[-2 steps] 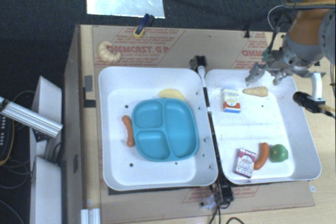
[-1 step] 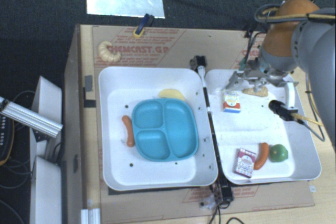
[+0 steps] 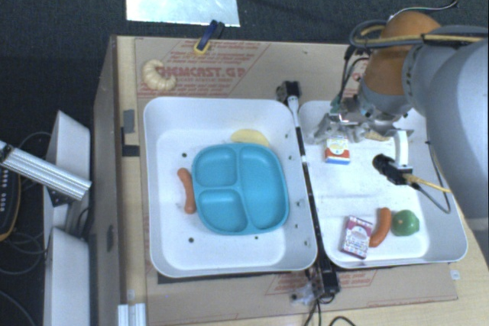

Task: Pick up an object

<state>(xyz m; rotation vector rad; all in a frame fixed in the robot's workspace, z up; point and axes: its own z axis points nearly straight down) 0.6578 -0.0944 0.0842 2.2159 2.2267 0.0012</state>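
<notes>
- Tabletop (image 3: pixel 252 61): cardboard-covered, 2 white bins side by side on it.
- Pale curled piece (image 3: pixel 157 74) lies on the cardboard, behind the left bin's far-left corner, outside the bin.
- Left bin (image 3: pixel 164 187): holds 3 things.
- Sausage (image 3: pixel 187 189): orange-red, lying lengthwise just left of the plate, v. close to its rim; can't tell if touching.
- Blue plate (image 3: pixel 241 188): 3 compartments, flat in the middle of the left bin.
- Yellow piece (image 3: pixel 250 137): at the plate's far edge, partly hidden by the rim.
- Right bin (image 3: pixel 359 195): arm reaches in over its far end.
- Small box (image 3: pixel 337 153): white w/ orange and blue, flat on the bin floor in the far-left part, directly below the hand.
- Hand (image 3: pixel 344 132): just above the small box; can't tell if open or closed, or if it touches the box.
- Pink packet (image 3: pixel 357 237): near front edge of the right bin.
- Orange stick (image 3: pixel 380 227): just right of the packet, next to a green ball (image 3: pixel 405 223).
</notes>
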